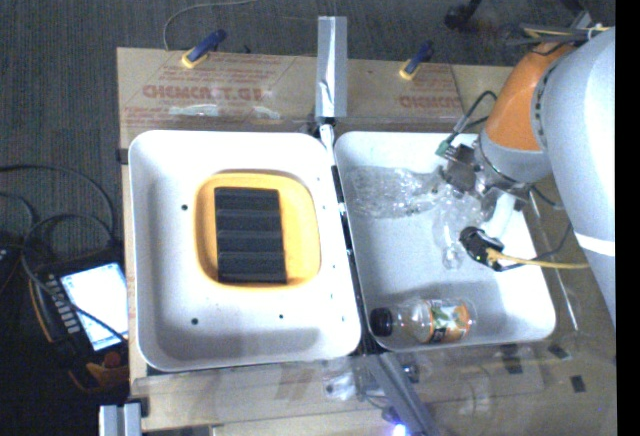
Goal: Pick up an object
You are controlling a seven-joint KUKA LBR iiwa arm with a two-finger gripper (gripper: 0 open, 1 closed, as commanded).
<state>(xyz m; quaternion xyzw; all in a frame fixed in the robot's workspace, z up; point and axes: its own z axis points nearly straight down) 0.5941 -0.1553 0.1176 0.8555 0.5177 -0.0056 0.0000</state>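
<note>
In the left bin (pixel 160 224) lies a yellow tray-like object with a black ribbed insert (pixel 250 232). A crumpled clear plastic piece (pixel 385 190) rests at the far end of the right bin (pixel 520 314). At that bin's near edge, a small bottle with an orange-brown label and a black cap (pixel 425 319) lies on its side. My gripper (pixel 455 229) hangs over the right bin's far right part, just right of the clear plastic. Its tip blurs into the white floor, and nothing is clearly seen held in it.
A metal post (pixel 331 64) stands behind the seam between the bins. Two blue-and-yellow clamps (pixel 203 47) hold the cardboard backing. A yellow cable (pixel 535 264) runs from the wrist across the right bin's rim. A tablet (pixel 90 299) lies on the floor at left.
</note>
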